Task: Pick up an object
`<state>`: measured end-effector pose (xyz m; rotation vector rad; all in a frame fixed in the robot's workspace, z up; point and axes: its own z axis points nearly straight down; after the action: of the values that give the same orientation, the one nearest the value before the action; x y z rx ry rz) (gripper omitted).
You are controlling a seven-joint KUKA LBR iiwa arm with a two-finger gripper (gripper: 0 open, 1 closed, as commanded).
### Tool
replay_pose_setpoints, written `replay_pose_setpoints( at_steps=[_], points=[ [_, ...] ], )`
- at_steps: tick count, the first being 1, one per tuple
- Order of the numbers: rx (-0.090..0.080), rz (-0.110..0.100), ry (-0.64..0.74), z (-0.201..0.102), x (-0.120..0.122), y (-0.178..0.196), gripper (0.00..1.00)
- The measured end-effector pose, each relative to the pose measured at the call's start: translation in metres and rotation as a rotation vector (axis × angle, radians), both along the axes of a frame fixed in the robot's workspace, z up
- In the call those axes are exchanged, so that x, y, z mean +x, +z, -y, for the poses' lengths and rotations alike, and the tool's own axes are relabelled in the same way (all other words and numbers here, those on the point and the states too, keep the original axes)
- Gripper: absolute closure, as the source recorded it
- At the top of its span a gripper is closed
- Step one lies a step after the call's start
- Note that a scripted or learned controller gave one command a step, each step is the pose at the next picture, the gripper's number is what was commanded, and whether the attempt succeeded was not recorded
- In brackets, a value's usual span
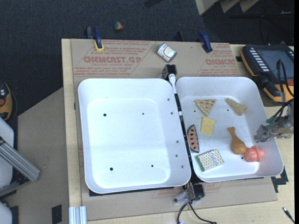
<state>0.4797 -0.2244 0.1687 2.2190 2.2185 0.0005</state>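
Over right bin's right rim, gripper hangs low; finger state cannot tell. Just beside it: pink ball and drumstick. Further left in same bin: yellow block, pizza slice, watermelon slice, checkered pouch.

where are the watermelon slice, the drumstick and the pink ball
watermelon slice (pixel 193 138), camera view, middle of the red flesh
drumstick (pixel 237 145), camera view, on its thick meaty end
pink ball (pixel 253 155), camera view, centre of the ball
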Motion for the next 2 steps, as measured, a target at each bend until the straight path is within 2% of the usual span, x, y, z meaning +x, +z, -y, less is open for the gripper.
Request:
replay_pose_setpoints(
  at_steps=[1,2],
  points=[
    [-0.002,0.002,0.0,0.0,0.001,0.01,1.0],
    [0.008,-0.009,0.007,-0.078,-0.001,-0.037,1.0]
  ],
)
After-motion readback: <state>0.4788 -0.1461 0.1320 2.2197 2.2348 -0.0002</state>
